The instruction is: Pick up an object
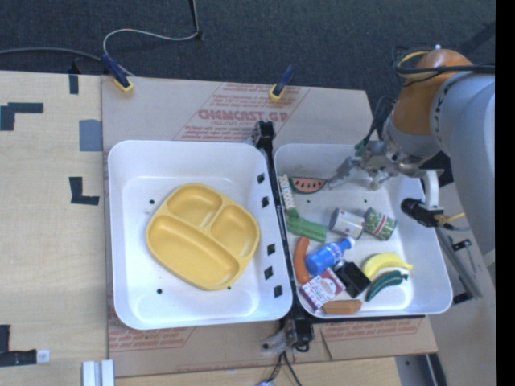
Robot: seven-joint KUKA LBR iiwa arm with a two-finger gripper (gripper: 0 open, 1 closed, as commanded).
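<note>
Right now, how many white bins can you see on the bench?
2. The left bin holds a yellow divided plate. The right bin sits beside it, full of small toys such as a banana and a blue bottle.

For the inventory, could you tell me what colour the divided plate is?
Yellow; the plate shows best in the camera view.

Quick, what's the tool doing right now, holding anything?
Tool: over the right bin, near the watermelon slice; open or shut cannot be told, and nothing seen held.
</note>
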